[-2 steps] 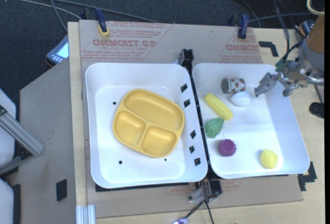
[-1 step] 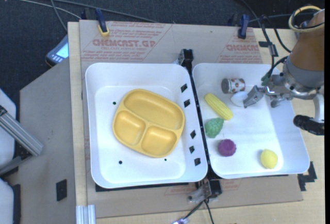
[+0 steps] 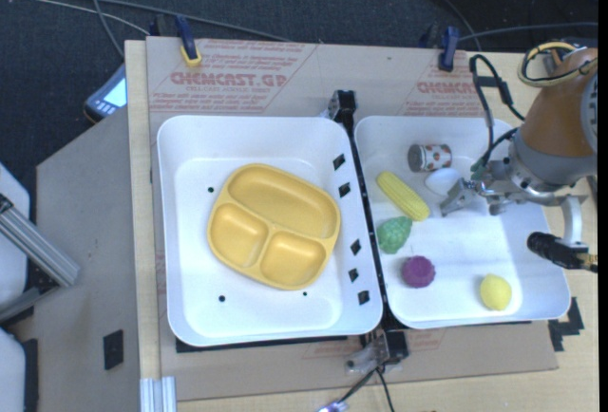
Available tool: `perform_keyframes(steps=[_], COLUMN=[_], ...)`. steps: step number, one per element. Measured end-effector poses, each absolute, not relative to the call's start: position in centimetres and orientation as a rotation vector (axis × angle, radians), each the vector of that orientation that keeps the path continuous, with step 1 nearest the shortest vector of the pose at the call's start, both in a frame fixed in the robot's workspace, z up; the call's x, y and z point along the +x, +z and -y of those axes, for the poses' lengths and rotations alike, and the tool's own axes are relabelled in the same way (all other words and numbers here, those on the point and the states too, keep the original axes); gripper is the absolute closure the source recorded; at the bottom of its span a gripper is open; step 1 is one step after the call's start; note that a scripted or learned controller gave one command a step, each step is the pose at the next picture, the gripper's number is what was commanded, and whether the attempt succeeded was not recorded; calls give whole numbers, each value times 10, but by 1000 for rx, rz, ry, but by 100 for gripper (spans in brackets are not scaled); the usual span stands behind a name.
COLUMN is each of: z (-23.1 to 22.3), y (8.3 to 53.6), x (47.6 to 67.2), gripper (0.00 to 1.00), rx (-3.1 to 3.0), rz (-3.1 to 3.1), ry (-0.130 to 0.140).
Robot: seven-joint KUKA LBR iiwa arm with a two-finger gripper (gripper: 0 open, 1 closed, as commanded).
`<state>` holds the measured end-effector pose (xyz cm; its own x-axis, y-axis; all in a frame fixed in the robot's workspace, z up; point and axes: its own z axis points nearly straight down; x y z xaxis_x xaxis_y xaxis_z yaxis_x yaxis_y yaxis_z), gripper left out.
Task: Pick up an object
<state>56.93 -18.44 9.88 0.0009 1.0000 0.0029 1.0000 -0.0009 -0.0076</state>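
Nearby, corn [image 3: 403, 195] beside green ball [image 3: 394, 233]

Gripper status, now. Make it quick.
Gripper: cannot be told whether open or closed; it hangs over the right bin near the corn cob, nothing visibly held.

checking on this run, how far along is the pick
Nothing looks picked yet. The corn, green object, purple object, lemon and small can all lie in the right bin. The gripper is low in that bin, beside the corn, with nothing visibly held. Grasping and lifting are left.
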Motion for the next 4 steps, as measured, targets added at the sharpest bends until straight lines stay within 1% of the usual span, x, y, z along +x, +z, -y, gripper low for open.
perform_keyframes(steps=[1,2,3,4], z=[184,184,180,176], y=[84,96,160,206], x=[569,570,568,565], gripper=[0,100,100,100], rx=[-2218,-2220,-2224,-2224], rz=[2218,2220,2227,2227], ry=[2,-2,-5,-5])
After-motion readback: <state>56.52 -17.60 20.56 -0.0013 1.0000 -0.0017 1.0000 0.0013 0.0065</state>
